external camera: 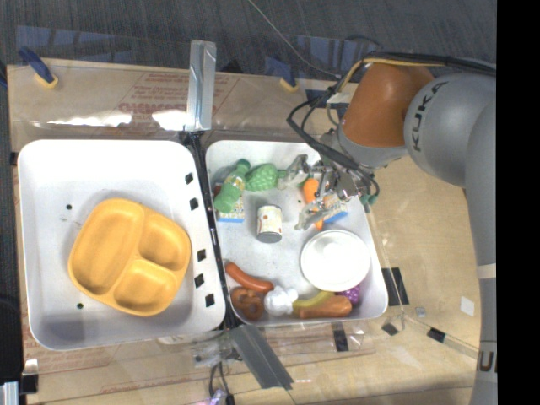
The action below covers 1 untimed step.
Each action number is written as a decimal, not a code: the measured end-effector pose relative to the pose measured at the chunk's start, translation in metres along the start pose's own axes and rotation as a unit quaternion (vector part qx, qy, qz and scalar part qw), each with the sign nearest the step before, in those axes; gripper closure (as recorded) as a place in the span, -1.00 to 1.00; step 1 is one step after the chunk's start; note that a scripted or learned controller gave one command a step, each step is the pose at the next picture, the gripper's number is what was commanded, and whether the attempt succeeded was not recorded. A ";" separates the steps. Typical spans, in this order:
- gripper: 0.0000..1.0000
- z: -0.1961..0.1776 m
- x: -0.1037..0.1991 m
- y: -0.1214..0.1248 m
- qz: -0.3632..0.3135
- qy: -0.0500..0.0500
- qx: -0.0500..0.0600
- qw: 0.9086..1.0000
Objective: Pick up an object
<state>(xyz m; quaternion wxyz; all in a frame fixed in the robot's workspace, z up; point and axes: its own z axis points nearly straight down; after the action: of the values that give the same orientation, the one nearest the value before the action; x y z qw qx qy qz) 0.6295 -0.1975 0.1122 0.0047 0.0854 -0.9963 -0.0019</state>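
Risk: missed or multiple grasp in the cluttered right bin.

The end effector [325, 194] sits low among small orange and blue items [319, 213] at the far right of the right bin [253, 152]; whether it is apart or clamped cannot be told. The white bowl [336, 259] just near of it and the small can [269, 224] to its left crowd the area, so a lift may nudge neighbours or come up bare.

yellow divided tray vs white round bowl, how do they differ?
The yellow divided tray is in the left bin, with nothing else in it; the white round bowl sits in the right bin among small items. The tray is yellow, rounded-square, with compartments; the bowl is white, circular, undivided. The tray looks larger. Both lie open side up.
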 end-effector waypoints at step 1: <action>-1.00 0.019 0.009 -0.008 0.022 -0.006 0.002 1.000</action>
<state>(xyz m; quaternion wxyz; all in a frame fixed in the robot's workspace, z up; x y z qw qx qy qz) 0.6218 -0.2068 0.0936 -0.0011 0.0630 -0.9980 0.0002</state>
